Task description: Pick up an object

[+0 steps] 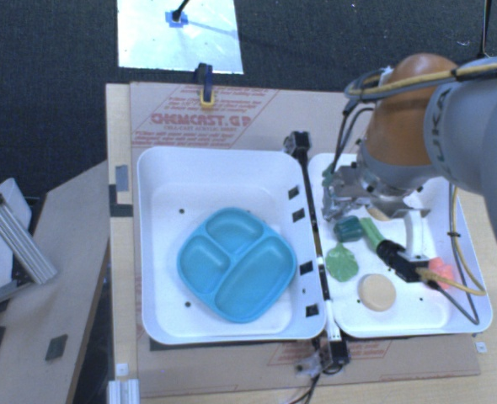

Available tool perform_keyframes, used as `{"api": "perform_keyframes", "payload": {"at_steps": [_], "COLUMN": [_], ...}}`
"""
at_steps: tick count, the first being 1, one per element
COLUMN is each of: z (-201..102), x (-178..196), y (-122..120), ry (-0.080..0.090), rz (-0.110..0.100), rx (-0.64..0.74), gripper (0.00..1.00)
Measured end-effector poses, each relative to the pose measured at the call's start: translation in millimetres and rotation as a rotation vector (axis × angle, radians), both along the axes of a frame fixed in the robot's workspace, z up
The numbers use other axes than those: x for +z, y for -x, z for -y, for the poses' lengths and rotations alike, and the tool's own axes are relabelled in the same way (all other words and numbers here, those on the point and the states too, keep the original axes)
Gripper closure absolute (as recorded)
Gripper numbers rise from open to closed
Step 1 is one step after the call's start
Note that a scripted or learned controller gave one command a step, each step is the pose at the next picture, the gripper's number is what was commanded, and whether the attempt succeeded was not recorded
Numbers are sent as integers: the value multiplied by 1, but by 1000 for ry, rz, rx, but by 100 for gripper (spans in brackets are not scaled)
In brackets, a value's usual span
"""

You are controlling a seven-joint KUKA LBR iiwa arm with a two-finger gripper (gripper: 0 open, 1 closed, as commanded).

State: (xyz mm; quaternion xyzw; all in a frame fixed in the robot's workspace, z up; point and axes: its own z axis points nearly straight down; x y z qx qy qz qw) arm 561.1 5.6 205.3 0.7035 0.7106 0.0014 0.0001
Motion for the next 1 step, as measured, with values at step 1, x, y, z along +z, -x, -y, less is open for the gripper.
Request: {"api": "perform_keyframes", "payload": {"at_steps": [1], "z": [-58], "x": [-4], "y": [-7], "ry": [0], "rz": [0], "rx": [0], "gripper": [100]}}
